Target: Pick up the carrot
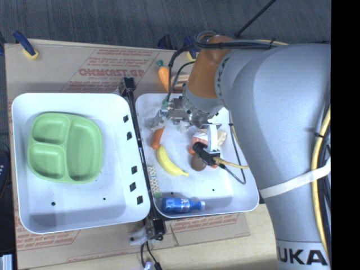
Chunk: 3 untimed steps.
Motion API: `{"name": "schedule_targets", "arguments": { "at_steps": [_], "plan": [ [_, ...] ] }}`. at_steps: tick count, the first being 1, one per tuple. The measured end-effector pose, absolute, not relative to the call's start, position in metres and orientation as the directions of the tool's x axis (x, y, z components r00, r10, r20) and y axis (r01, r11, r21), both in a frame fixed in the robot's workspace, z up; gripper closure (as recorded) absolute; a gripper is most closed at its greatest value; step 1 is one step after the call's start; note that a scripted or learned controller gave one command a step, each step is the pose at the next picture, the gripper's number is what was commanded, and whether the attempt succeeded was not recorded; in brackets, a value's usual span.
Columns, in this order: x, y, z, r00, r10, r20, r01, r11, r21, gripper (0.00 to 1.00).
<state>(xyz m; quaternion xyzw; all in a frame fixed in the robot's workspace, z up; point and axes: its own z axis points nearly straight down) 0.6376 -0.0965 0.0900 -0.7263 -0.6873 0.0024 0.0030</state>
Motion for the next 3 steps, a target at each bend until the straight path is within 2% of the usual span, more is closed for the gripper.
{"name": "schedule_targets", "arguments": {
  "at_steps": [1, 2, 3],
  "plan": [
    [0.657, -0.03, 0.192, 0.237, 0.972, 0.0, 0.972, -0.237, -0.003, 0.0],
    [0.613, -0.066, 0.192, -0.043, 0.999, 0.0, 0.999, 0.043, -0.005, 0.0],
    [0.655, -0.133, 0.115, -0.027, 1.0, 0.0, 1.0, 0.027, -0.005, 0.0]
  ]
}}
